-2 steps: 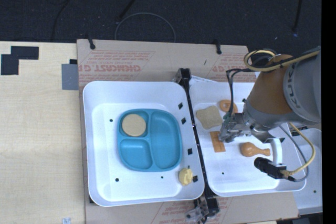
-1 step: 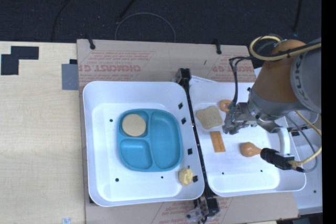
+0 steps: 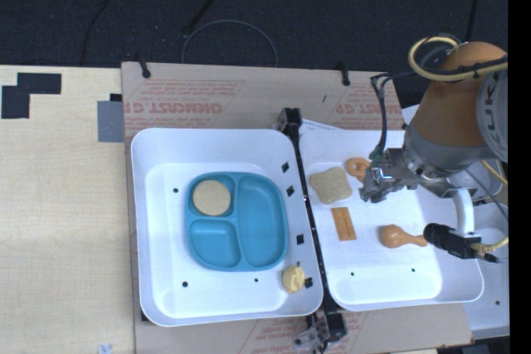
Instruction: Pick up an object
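While I watched from the overhead camera, the arm (image 3: 456, 108) reached in from the right and hung over the right bin (image 3: 415, 294), its gripper (image 3: 377, 185) low near the bin's upper middle. From my seat I could not tell how the tool was set, released or clenched, and I saw nothing clearly held in it.

Just left of the gripper lay a tan sponge-like slab (image 3: 330, 185), tilted, near the bin's left wall. A small orange ring-shaped piece (image 3: 358, 168) sat at the gripper's upper left, very close to it; whether they touched I could not say. Below the slab rested a flat orange-brown bar (image 3: 343, 224), lying roughly lengthwise. To the right of that was an orange pear-shaped toy (image 3: 397, 237), its narrow end pointing right.

The left bin (image 3: 158, 294) carried a blue divided tray (image 3: 261, 224), with a round beige disc (image 3: 211, 197) in its upper-left compartment. A pale yellow lump (image 3: 293, 278) sat on the bin floor just outside the tray's lower right corner.
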Action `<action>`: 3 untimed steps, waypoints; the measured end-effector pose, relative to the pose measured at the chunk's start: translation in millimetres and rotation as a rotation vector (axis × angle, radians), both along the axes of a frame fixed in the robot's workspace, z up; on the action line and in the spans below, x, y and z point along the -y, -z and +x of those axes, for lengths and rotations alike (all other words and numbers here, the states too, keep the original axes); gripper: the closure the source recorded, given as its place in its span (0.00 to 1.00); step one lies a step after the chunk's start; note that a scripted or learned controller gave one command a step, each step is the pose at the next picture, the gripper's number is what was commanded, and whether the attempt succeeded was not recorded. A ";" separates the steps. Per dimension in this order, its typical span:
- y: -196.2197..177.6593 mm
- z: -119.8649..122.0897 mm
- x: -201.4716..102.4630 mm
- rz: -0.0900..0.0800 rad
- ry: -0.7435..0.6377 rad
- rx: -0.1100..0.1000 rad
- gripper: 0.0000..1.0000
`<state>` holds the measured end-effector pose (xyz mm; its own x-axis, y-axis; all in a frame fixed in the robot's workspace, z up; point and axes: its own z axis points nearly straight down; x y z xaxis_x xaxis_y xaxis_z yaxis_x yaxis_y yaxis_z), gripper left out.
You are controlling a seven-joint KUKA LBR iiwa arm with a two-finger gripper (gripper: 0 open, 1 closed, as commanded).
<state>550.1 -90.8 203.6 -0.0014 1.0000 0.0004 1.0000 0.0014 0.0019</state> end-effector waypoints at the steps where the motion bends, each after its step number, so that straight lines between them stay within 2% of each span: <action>1: -42.4 1.8 2.8 -0.001 0.001 0.000 1.00; 2: -28.0 14.4 -52.8 0.002 -0.003 -0.006 1.00; 3: -32.0 35.5 -100.3 0.001 -0.003 -0.003 1.00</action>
<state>585.5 9.5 235.6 -0.0043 1.0000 0.0017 1.0000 0.0043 -0.0014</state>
